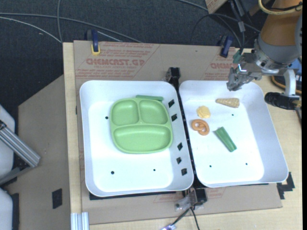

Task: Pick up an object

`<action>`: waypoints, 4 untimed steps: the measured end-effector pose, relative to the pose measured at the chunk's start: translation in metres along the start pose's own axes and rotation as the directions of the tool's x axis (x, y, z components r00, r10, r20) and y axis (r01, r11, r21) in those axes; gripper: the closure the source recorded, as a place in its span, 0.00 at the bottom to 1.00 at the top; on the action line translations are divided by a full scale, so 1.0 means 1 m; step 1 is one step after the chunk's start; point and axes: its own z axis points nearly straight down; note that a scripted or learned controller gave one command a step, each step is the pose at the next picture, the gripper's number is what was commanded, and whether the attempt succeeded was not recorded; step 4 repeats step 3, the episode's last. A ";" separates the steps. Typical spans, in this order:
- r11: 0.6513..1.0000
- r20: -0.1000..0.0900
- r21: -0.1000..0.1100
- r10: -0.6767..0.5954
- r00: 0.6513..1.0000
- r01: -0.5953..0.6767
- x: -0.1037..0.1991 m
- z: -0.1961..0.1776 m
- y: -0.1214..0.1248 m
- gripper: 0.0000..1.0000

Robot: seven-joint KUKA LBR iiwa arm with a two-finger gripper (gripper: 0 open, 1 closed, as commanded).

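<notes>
Green stick (225, 139), orange pretzel (200, 126), yellow piece (204, 112), tan cone (228, 102).

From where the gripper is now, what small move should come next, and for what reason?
Probably a short move down and toward the bin's middle, to the pale cone-shaped piece. The gripper hangs at the far rim of the right white bin, and that piece lies nearest to it; the yellow round piece, the orange pretzel-shaped piece and the green stick lie farther off.
</notes>
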 end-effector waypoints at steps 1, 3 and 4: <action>1.000 -0.005 0.009 -0.005 1.000 0.005 0.062 -0.001 -0.011 1.00; 1.000 -0.003 0.011 -0.003 1.000 0.003 0.162 0.008 -0.030 1.00; 1.000 -0.003 0.011 -0.003 1.000 0.003 0.162 0.008 -0.030 1.00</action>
